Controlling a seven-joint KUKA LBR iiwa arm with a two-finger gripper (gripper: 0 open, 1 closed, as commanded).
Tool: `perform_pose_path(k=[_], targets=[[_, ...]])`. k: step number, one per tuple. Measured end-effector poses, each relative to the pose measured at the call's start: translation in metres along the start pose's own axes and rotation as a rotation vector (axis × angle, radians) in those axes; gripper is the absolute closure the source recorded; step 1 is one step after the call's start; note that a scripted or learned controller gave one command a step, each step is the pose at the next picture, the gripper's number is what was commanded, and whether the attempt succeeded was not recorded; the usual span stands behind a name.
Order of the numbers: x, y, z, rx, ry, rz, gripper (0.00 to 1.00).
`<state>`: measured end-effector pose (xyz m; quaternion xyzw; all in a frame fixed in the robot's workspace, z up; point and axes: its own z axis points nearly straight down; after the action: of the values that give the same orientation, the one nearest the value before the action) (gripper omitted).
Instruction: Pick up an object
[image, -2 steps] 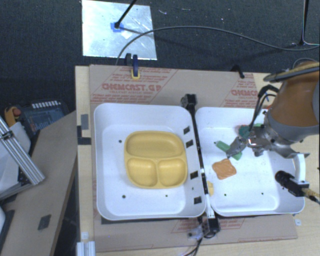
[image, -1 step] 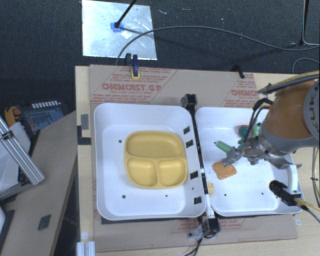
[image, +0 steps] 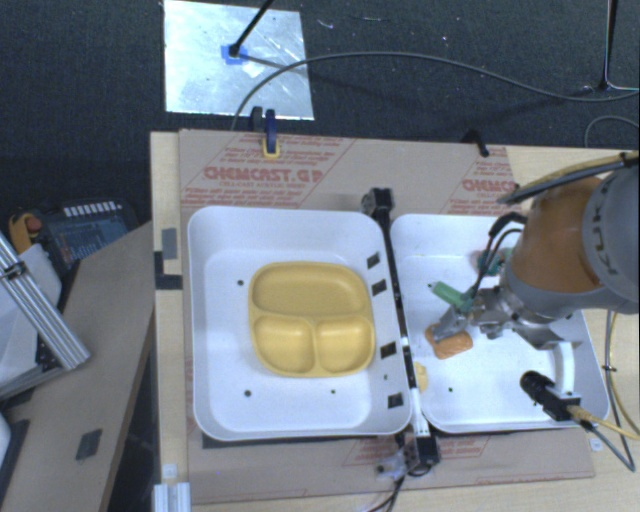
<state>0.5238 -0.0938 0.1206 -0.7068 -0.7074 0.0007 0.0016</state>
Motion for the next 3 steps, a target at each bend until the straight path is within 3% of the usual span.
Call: perform_pose_path(k=[1, 3], targets=[[-0.001, 0.002, -0.013, -0.006, -0.001, 0.0, 1.0], [-0.004, -0.001, -0.115, -0.01, -0.002, -0.003, 1.0]])
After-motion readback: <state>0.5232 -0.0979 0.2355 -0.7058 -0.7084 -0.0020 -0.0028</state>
